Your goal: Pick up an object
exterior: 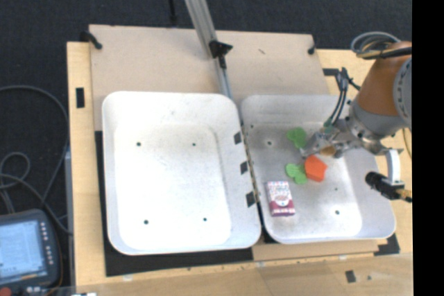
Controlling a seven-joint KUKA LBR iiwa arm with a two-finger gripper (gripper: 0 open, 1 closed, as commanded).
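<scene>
The end effector (326, 144) hung low in the right bin (347, 218), just above an orange block (316, 168) near the bin's middle; its grip could not be told. Nothing looked lifted yet.

Bench (82, 149) w/ two white bins (173, 170) (347, 218) side by side.
</scene>
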